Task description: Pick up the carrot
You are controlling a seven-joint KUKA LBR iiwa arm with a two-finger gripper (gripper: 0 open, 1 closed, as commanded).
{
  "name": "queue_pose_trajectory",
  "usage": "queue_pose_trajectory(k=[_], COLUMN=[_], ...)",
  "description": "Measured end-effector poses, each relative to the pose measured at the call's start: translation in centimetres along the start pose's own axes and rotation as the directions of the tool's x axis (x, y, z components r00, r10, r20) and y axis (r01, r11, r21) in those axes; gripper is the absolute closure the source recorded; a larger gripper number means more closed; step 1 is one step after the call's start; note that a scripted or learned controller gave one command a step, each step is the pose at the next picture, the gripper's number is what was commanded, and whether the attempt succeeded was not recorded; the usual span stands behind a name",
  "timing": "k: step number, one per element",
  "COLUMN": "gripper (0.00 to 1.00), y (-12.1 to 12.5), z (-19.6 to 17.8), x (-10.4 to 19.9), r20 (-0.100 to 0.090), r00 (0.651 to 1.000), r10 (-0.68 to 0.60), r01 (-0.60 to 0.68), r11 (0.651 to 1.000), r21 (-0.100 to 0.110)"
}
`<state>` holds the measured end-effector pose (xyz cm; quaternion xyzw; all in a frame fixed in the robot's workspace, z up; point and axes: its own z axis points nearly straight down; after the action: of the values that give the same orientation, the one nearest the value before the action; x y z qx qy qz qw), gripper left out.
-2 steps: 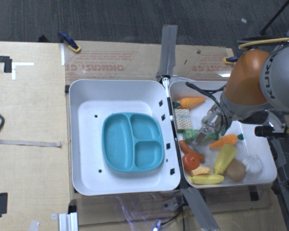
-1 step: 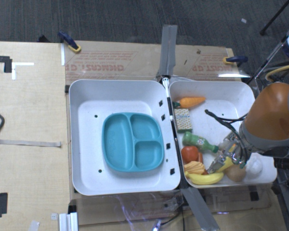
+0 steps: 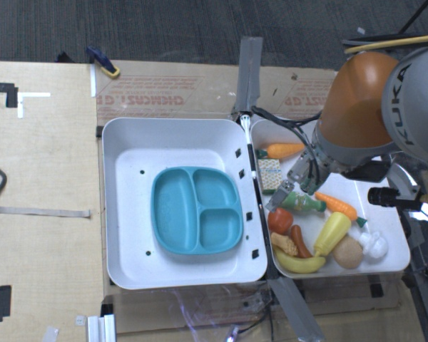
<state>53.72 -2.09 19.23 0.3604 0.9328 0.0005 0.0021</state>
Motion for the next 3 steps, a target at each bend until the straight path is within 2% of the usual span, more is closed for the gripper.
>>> queue_pose_trajectory(k=[1, 2, 3], gripper=[0.0, 0.0, 0.0], y=[-6.7, -11.9, -10.0], z=[4.6, 10.0, 10.1], x=[-5.5, -7.1, -9.9], r20=[-0.002, -0.001, 0.001], r00=[0.994, 0.999, 0.784], r10=[-0.106, -0.038, 0.621], r01=[0.106, 0.038, -0.621], r11=[0.994, 0.999, 0.784], r21=[0.002, 0.002, 0.004])
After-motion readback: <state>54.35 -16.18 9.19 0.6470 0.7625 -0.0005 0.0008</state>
